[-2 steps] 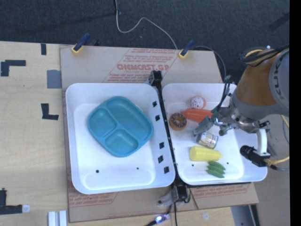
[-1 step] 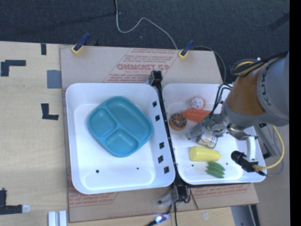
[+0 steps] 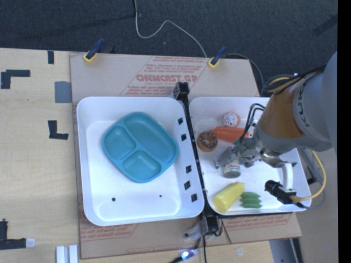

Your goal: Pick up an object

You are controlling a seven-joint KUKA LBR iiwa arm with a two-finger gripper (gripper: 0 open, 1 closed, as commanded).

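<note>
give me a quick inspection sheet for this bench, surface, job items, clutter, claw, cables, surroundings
surface: two white bins side by side, left bin and right bin, on a cardboard sheet over a wooden bench.
job's things: right bin holds an orange carrot, a brown doughnut, a small white ball, a yellow piece and a green pea pod.
clutter: blue divided plate in the left bin.
claw: claw low in the right bin, below the carrot; grip cannot be judged.
cables: thin wire looping behind the bins; yellow cable by the arm.
surroundings: two clamps, dark carpet beyond.
</note>
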